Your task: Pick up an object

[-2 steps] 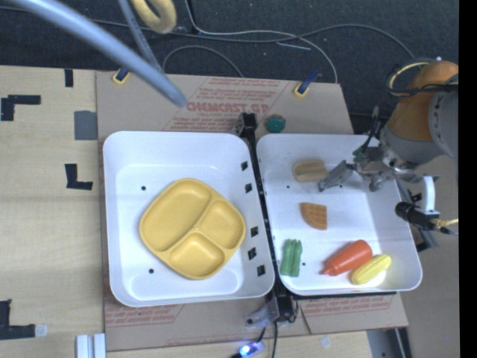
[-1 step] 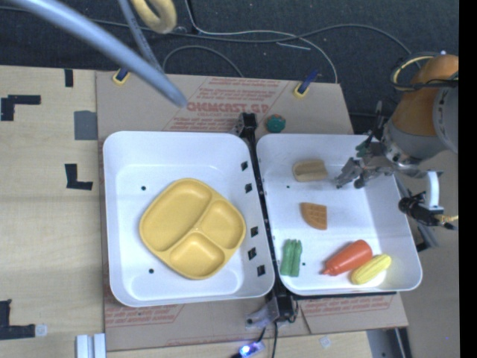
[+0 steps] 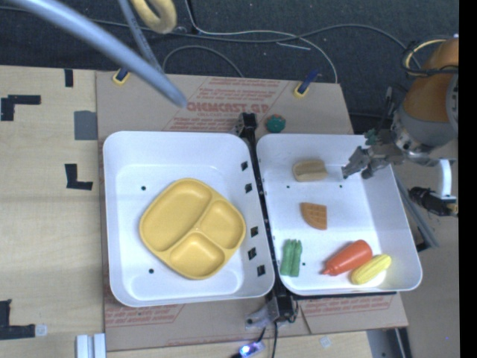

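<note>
The right bin [image 3: 387, 222] holds a beige bread-like piece [image 3: 309, 170], an orange wedge [image 3: 314, 215], a green pod-shaped piece [image 3: 291, 257], an orange carrot [image 3: 347, 257] and a yellow corn cob [image 3: 370, 269]. My gripper [image 3: 359, 164] hangs over the upper right part of this bin, to the right of the beige piece and apart from it. Nothing shows between its dark fingers. The arm comes in from the right edge.
The left bin [image 3: 123, 200] holds a yellow divided plate [image 3: 192, 227]. A small teal ball [image 3: 276, 123] lies on the cardboard behind the bins. Cables run across the dark floor at the back. A grey pole slants across the upper left.
</note>
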`<state>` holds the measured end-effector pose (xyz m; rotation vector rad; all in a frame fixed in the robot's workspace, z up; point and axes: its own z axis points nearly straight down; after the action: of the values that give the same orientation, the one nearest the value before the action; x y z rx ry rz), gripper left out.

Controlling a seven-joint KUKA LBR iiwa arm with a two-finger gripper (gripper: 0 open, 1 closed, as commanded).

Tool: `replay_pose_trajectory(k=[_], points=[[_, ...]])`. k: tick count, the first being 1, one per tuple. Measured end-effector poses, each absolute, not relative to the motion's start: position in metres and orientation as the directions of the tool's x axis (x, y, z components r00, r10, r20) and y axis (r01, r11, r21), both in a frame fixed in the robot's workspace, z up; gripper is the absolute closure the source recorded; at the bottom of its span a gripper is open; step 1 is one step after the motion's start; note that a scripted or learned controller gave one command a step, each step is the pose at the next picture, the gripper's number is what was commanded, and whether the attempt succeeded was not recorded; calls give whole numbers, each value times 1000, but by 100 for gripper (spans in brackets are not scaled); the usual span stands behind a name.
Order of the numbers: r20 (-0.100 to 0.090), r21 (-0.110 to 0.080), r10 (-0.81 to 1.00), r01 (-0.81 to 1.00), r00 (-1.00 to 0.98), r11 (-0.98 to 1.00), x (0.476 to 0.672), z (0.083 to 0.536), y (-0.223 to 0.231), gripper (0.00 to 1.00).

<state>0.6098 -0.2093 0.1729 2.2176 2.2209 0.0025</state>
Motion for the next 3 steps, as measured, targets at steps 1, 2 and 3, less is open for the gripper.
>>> replay_pose_trajectory(k=[1, 2, 3], points=[[-2, 6, 1000, 1000, -2, 2, 616, 236, -211, 100], [-3, 6, 1000, 1000, -2, 2, 617, 290, -211, 100], [1, -1, 1000, 1000, -5, 5, 613, 283, -163, 100]])
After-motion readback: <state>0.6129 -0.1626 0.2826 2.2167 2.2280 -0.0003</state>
